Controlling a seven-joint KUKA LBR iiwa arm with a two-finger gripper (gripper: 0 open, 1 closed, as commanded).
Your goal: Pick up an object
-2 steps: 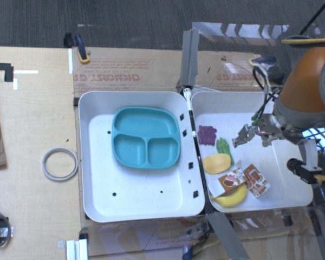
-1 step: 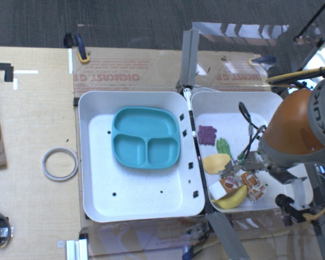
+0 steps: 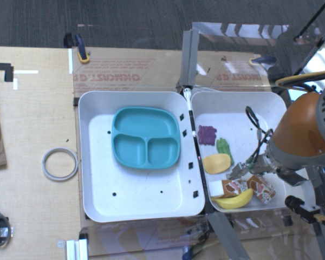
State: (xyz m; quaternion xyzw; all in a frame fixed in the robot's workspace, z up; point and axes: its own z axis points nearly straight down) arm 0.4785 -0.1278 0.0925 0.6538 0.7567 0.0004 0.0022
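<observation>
The end effector (image 3: 244,171) is seen low in the right bin (image 3: 271,103), just above the banana (image 3: 234,200). Whether it is released or clenched cannot be told. A yellow lemon-like item (image 3: 216,163) is seen just up-left of the banana.

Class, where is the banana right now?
The banana lies at the near edge of the right bin, just below the yellow lemon-like piece.

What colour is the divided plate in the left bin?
The plate is teal blue, seen clearly in the camera view.
</observation>
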